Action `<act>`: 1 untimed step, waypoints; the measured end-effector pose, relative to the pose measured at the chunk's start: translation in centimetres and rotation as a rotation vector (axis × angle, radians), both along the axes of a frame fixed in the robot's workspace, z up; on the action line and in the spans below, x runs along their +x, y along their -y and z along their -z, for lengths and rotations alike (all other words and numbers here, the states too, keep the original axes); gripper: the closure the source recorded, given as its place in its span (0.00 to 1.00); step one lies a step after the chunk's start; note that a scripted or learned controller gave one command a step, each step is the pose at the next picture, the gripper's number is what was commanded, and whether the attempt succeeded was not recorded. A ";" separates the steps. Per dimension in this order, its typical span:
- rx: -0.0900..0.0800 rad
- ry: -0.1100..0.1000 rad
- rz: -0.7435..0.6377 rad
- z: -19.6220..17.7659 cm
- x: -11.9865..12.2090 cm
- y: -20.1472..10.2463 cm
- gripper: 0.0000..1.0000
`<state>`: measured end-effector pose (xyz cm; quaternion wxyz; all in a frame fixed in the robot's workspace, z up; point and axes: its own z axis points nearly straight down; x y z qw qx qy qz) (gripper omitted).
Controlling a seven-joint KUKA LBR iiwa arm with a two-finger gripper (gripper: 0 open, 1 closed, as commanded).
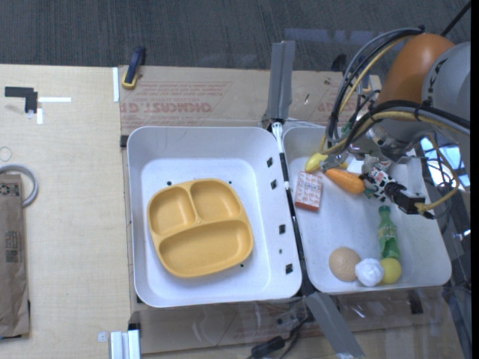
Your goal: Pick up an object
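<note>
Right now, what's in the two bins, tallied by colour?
Yellow: 3, the divided plate, the banana, the small ball
Orange: 1, the carrot
Green: 1, the bottle
Tan: 1, the egg
White: 1, the crumpled ball
Pink: 1, the patterned card
Black-and-white: 1, the small toy
Total: 9

You see two white bins [138, 223], smooth plastic with a soft sheen. The yellow divided plate [200, 227] looks like matt plastic, smooth. The bench [60, 140] reads as pale wood, matt; the strip behind the bins is brown cardboard [196, 96], printed and dull. At the left edge you get a brown paper bag [13, 253], creased and matt. The arm's orange band [419, 66] is glossy, the grey shell [453, 77] smooth with a low shine, and the black cables [374, 58] look rubbery. The carrot [346, 179] looks like smooth plastic, and the green bottle [387, 232] is glossy plastic. The tan ball [344, 263] looks matt.
</note>
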<state>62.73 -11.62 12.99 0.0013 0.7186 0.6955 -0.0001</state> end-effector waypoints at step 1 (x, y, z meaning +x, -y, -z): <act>-0.001 -0.001 -0.175 1.6 3.0 0.5 0.00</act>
